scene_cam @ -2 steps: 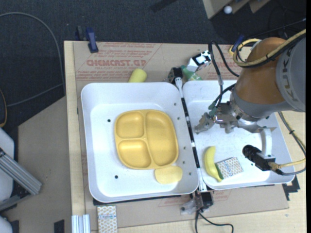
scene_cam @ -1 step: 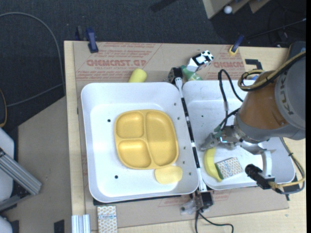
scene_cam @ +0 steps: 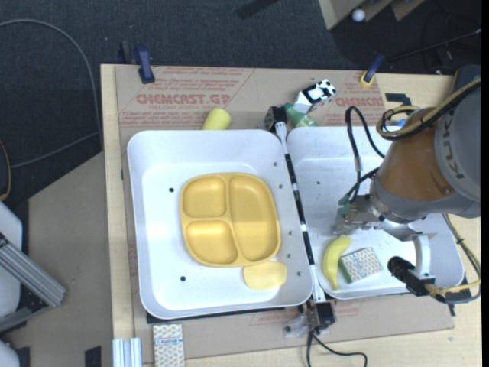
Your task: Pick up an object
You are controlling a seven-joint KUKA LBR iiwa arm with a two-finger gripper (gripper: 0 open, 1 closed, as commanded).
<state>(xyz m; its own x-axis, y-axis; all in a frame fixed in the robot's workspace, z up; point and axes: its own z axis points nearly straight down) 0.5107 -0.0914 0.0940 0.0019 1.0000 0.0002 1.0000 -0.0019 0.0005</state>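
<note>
In the right bin (scene_cam: 321, 159) a yellow banana (scene_cam: 332, 260) lies near the front edge, with a small patterned packet (scene_cam: 360, 265) right beside it. My gripper (scene_cam: 350, 222) hangs low over the bin, just above the banana's upper end. The grey and orange arm (scene_cam: 416, 170) covers much of the bin's right half. In the left bin (scene_cam: 153, 205) rests a yellow divided plate (scene_cam: 229, 219), and a pale yellow round piece (scene_cam: 264, 274) lies at its front right.
On the bench behind the bins sit a yellow object (scene_cam: 217, 118) and a black-and-white item (scene_cam: 316, 94). Black cables (scene_cam: 359, 140) loop over the right bin's back. Blue clamps (scene_cam: 143, 63) hold the board's far edge.
</note>
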